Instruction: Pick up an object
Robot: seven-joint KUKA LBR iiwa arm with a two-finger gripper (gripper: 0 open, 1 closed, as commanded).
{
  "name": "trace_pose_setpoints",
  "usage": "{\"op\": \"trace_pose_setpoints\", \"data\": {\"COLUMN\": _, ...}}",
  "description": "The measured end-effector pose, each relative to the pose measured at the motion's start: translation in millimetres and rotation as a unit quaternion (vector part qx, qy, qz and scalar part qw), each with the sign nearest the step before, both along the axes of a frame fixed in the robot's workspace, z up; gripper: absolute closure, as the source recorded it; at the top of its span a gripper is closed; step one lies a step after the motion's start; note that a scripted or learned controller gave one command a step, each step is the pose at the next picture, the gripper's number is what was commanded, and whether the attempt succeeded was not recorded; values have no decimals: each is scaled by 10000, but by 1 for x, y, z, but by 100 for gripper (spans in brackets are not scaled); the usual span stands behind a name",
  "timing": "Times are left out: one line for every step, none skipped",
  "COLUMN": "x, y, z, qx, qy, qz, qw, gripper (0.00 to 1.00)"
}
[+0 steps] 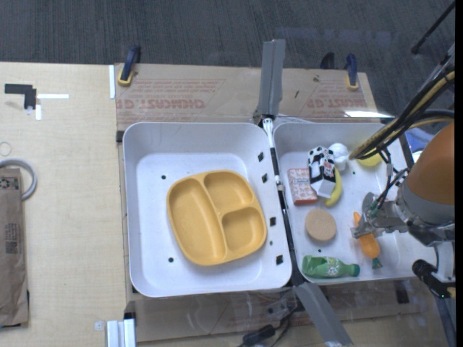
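Note:
The right bin holds several small objects. A black-and-white toy lies next to a yellow banana and a pink box. A round tan disc sits in the middle, and a green bottle lies along the front wall. An orange carrot-like piece lies at the right. My gripper hangs low over that orange piece's upper end; whether it touches it is unclear. A yellow round fruit sits at the back, partly behind cables.
The left bin holds a yellow divided plate. A metal divider runs between the bins. The arm's orange band and its cables cover the right bin's right side. A brown paper bag lies at the far left.

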State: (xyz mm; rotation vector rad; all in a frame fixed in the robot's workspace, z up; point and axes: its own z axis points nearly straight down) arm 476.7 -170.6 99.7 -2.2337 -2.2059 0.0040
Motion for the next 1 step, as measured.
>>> {"op": "trace_pose_setpoints", "data": {"x": 1, "y": 53, "z": 93, "qx": -6, "qy": -3, "qz": -483, "qw": 9988, "gripper": 100}}
